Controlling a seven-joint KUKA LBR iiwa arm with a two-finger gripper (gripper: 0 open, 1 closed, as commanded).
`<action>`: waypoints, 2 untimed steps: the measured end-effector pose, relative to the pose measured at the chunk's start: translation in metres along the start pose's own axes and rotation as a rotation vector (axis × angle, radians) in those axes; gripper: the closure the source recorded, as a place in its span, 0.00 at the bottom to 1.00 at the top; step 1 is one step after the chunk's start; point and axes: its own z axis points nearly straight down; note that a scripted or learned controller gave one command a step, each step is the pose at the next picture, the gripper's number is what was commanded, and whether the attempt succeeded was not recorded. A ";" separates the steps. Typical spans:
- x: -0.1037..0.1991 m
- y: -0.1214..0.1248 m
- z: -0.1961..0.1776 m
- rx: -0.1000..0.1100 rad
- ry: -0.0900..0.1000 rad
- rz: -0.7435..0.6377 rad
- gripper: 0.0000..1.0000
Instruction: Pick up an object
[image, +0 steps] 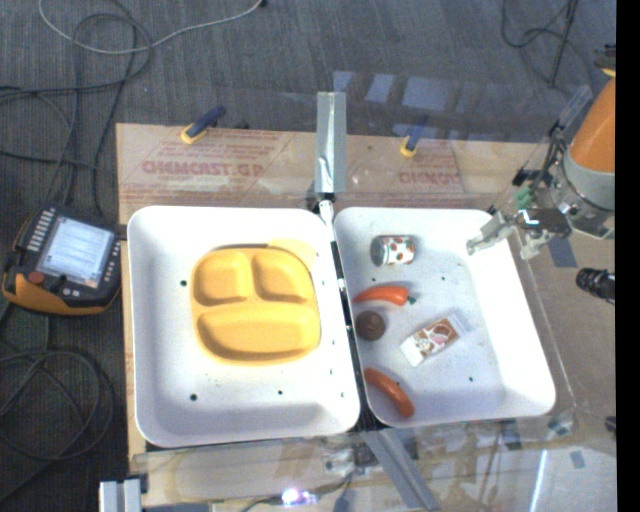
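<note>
The 2 white bins (440, 395) look like smooth, slightly glossy plastic. The yellow tray (258, 305) is matt plastic. The table (250, 165) looks like brown cardboard under clear sheeting. The can (394, 250) looks metallic.

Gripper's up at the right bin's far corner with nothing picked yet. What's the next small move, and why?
Probably ease the gripper left and down toward the small can, the nearest item in the right bin. It lies apart from the other objects, so the approach looks uncluttered.

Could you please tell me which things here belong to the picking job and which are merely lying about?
Job:
end effector
can
carrot
brown ball
small carton
sausage
right bin

Lying about:
yellow tray in the left bin
pendant
clamps
</note>
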 end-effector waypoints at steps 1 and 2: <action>0.028 -0.015 0.099 0.001 -0.001 -0.014 0.00; 0.081 -0.057 0.139 -0.015 -0.010 -0.177 0.00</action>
